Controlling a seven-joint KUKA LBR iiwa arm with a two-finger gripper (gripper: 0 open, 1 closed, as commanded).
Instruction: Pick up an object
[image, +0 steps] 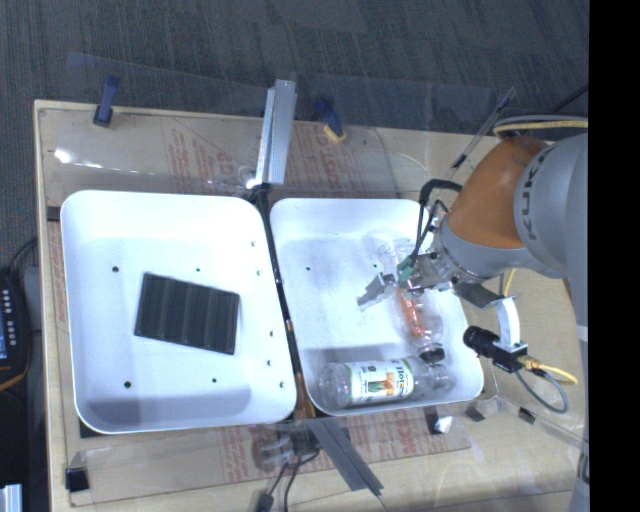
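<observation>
Seen from above at a slant, two shallow white bins sit side by side on a bench. The grey arm (540, 200) with its orange band reaches in from the right over the right bin (330, 225), and its bulk hides the bin's right wall. The gripper (385, 290) hangs low inside that bin, but its fingers are small and dark and blur into clear plastic wrapping around them, so I cannot tell whether they are apart, together, or closed on anything.

Just beside the gripper, on the side toward the bin's near edge, lies a small clear bottle with orange contents (417, 318), tilted, its dark cap pointing away from the gripper. Its upper end looks close to the fingers or touching them; contact cannot be made out. Farther from the gripper in the same direction, a larger clear plastic bottle (385, 382) with a green and orange label lies on its side along the bin's near wall. A crumpled clear wrapper (388, 246) sits just behind the gripper, hard to separate from the white floor.

Well apart to the gripper's far side, in the left bin (90, 230), a flat dark ribbed panel (188, 313) lies alone.
</observation>
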